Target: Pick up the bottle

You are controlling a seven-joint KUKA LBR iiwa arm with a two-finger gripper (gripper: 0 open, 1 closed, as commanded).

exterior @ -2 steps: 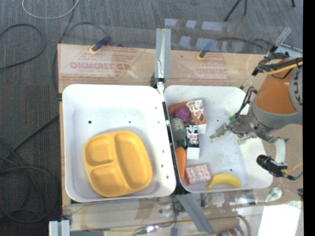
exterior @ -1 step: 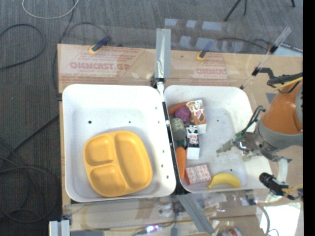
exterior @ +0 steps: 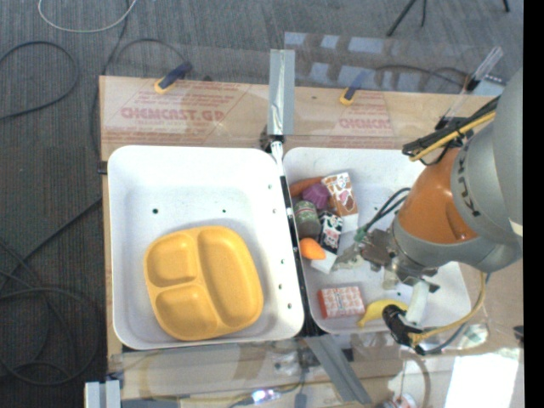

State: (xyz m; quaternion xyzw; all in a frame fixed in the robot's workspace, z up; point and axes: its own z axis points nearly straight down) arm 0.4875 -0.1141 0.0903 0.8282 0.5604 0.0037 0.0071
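**Bottle in the Right Bin, Gripper Close By**

A yellow plate (exterior: 204,280) with three parts is seen in the left bin (exterior: 136,177), near its front. A pile of small things is found in the right bin (exterior: 382,164), along its left wall. The bottle (exterior: 306,218) is thought to be the small dark thing in that pile, though this cannot be told for sure. A purple toy (exterior: 315,195) and a picture box (exterior: 340,192) are placed just behind it, and an orange toy (exterior: 311,249) just in front. A red box (exterior: 341,301) and a banana (exterior: 375,312) are laid nearer the front. The gripper (exterior: 355,253) is held low, just right of the pile. It cannot be told if it is open or closed. The grey and orange arm (exterior: 442,211) is stretched over the bin's right side.
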